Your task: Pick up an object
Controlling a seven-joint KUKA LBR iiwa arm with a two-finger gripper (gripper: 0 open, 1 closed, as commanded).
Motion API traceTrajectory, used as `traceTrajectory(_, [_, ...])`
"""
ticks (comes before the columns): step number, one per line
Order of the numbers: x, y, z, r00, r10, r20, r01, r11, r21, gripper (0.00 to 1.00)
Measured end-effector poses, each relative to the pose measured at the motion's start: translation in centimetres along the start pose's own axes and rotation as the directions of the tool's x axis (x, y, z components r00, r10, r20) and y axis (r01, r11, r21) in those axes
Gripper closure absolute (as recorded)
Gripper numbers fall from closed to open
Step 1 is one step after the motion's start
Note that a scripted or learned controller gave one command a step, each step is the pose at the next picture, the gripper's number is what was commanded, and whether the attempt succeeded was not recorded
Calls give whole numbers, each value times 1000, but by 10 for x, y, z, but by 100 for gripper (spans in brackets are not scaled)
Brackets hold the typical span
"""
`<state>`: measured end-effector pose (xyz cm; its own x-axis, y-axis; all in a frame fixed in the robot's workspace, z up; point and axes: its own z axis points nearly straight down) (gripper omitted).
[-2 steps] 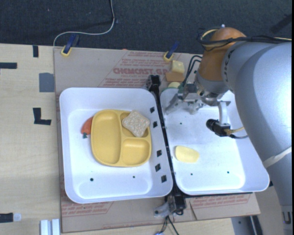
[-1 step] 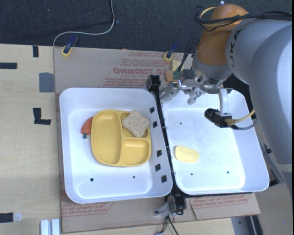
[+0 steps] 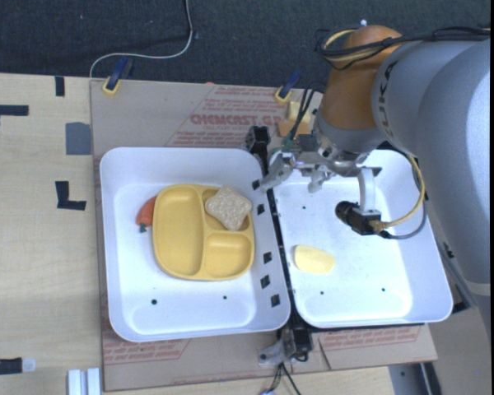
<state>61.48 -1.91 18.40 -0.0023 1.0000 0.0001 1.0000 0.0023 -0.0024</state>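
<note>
My two-finger gripper (image 3: 313, 171) hangs over the right white bin (image 3: 428, 303) — jaw state cannot be told. Pale yellow oval object (image 3: 313, 259) lies below, apart from me.

the arm (image 3: 445, 138) is a bulky, smooth grey casing with rounded contours. above the wrist sits a glossy orange band (image 3: 354, 81), ringed by looping yellow and black cables. below it the pincer (image 3: 313, 167) is bare metal brackets, with a small black unit on a yellow cable.
</note>
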Motion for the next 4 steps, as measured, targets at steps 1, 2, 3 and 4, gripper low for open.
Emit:
traceTrajectory(1, [-50,39,-12,1000,3,2,-3,1000,-5,0])
traceTrajectory(2, [-165,50,38,1000,10,5,-10,1000,3,0])
traceTrajectory(3, [-90,4,14,1000,-3,-2,3,1000,-1,0])
traceTrajectory(4, [-79,4,104,1000,0,2,0,1000,-2,0])
